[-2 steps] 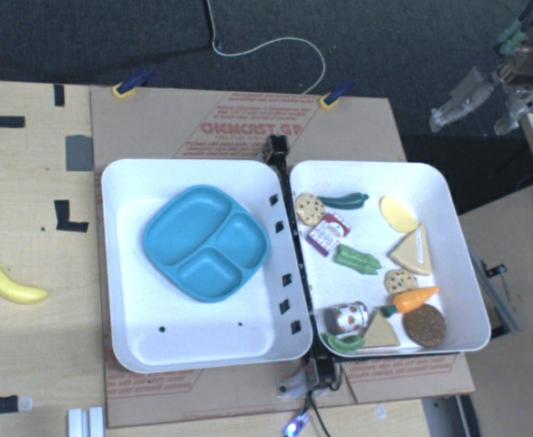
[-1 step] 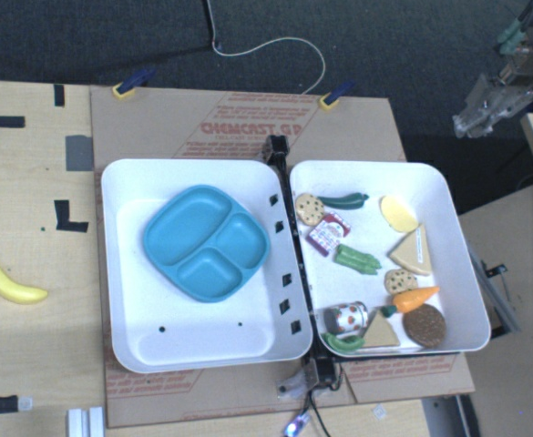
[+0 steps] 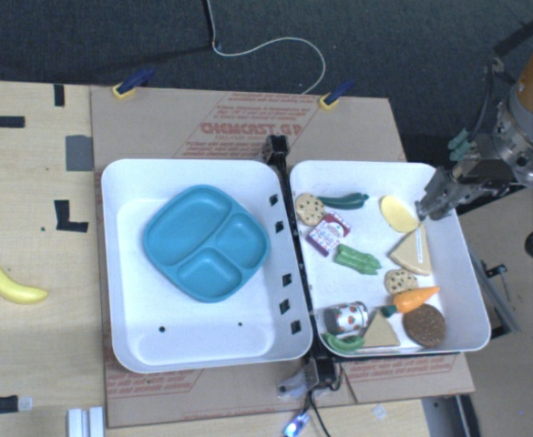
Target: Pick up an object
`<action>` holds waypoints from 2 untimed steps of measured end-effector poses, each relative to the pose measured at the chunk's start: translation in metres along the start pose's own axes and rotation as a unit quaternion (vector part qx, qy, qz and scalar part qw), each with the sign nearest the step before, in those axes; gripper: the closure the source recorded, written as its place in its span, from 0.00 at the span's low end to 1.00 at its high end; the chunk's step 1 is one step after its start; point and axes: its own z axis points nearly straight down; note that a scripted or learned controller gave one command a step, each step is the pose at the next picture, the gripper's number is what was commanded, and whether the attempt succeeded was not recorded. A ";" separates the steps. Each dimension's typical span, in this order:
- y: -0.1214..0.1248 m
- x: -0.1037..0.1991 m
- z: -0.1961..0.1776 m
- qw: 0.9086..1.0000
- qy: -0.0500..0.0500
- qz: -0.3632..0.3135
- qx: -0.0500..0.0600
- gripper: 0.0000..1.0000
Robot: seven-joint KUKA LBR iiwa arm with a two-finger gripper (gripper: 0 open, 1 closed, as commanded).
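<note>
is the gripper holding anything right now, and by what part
Nothing shows between its fingers. The gripper sits at the right bin's upper right rim, just beside the yellow piece.

The arm [image 3: 512, 135] is grey metal, with an orange band showing at the far right edge. Its gripper [image 3: 430, 209] is dark and blocky, with a small teal part beside the wrist.

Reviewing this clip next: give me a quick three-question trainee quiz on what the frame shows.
1. True or false: the blue divided plate lies in the left bin.
2. Which item lies nearest the gripper: A) carrot B) yellow round piece C) banana?
3. Fill in: the banana lies on the ____, outside both bins.

Key: 1 true; 2 B; 3 bench.
</note>
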 end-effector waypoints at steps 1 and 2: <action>0.003 0.054 0.078 1.000 0.000 -0.003 -0.002 1.00; 0.004 0.098 0.143 1.000 -0.001 -0.003 -0.002 1.00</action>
